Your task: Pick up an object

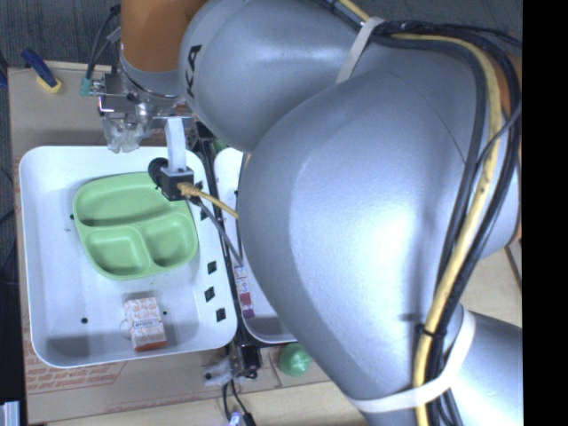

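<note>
Arm [355, 193] fills most of the camera view, reaching in from the right, big grey housing over almost all of the right bin [232, 169], so just a strip of its white rim shows between the arm and the left bin. Orange band [160, 16] sits at top left, wrist hardware right below it. Gripper [122, 134] hangs near the far rim of the left bin [40, 238], past the far edge of the green tray; it's small and blurred, can't tell its state, and nothing visible in it. Left bin holds a green divided tray [133, 224] with three compartments, lying flat in the middle to far part, tilted a bit in plan. Near the bin's front wall, apart from the tray, sits a small packet [145, 322], white and tan with a red-orange bottom edge, label unreadable. A black fitting [170, 180] with a yellow cable hangs off the arm just at the tray's right far corner; contact unclear. Green ball [294, 359] lies on the bench near the front, tucked under the arm by the right bin's front rim. Blue and yellow thing [40, 69] on the bench at top left, outside both bins.
</note>
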Robot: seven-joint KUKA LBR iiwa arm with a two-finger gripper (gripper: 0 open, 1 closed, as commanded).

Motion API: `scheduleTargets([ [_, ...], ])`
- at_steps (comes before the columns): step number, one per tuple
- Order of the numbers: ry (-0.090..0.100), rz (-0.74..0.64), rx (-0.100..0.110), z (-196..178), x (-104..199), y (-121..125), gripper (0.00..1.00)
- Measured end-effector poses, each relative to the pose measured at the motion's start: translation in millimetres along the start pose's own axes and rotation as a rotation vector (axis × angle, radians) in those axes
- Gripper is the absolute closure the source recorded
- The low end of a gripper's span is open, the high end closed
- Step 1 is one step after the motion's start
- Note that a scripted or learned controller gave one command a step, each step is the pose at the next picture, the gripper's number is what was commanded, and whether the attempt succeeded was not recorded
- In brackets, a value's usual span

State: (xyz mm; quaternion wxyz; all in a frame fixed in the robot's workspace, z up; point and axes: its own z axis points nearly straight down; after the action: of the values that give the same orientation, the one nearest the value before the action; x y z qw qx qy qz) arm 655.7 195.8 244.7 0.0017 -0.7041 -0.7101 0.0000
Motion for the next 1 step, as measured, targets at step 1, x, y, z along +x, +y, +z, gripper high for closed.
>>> scheduleTargets([
  [1, -0.002, 0.002, 0.0, 10.8, 21.8, 0.5, 1.0],
])
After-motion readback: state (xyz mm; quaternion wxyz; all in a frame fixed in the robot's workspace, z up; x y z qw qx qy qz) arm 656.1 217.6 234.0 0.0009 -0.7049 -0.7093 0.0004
